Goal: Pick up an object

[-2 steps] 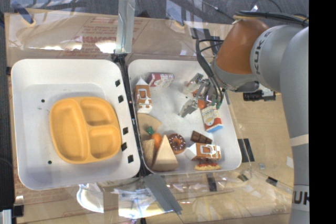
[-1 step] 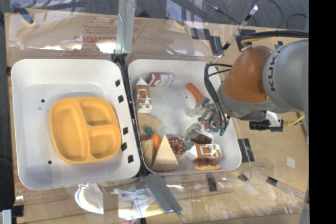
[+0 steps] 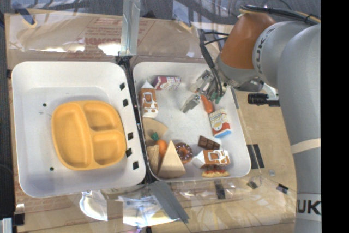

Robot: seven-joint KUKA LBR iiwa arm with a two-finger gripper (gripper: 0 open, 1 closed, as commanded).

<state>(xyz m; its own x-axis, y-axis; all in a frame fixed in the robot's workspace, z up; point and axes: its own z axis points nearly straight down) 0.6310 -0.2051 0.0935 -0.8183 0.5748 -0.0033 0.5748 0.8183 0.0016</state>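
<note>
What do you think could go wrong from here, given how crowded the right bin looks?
The hand hovers over the right bin beside an orange carrot-like toy and a small carton; closing there might clip both or nudge one away. The lower pile, with the cheese wedge against the donut, invites double picks. The bin wall nearby may block the approach.

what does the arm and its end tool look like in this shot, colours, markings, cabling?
Thick, rounded light-grey arm with a glossy orange band above the wrist. Dark letters "UK" show on the grey shell at two spots. Black cables loop over the orange section. The small metallic grey gripper carries thin red and green wires.
</note>
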